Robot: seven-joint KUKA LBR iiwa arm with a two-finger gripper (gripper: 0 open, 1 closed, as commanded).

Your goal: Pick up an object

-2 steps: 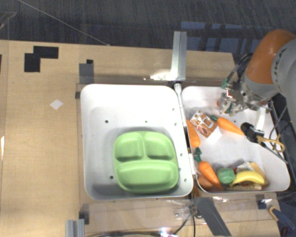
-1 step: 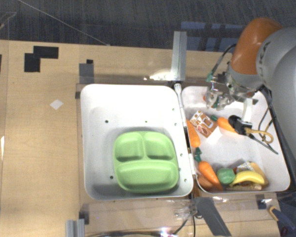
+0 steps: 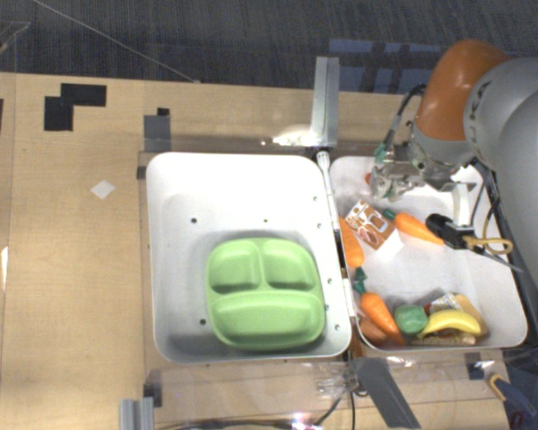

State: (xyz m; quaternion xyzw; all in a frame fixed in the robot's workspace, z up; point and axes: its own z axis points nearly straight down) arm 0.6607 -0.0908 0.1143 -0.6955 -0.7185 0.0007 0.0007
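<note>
The gripper (image 3: 390, 179) hangs low at the far end of the right bin (image 3: 511, 316), and whether its fingers are spread or pressed together cannot be told. Just beside it lie a small orange-and-white packet (image 3: 369, 225) and a carrot (image 3: 418, 227); another carrot (image 3: 377, 312), a green piece (image 3: 411, 318) and a banana (image 3: 450, 323) crowd the near end. A green divided tray (image 3: 265, 292) sits in the left bin (image 3: 188, 204).

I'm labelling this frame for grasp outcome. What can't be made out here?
- Gripper: fingers too small and blurred, camera view; a grasp is undecidable.
- Pile at the right bin's near end: banana, green item and carrot overlap, hiding what lies beneath.
- Arm: cut off by the right edge.
</note>
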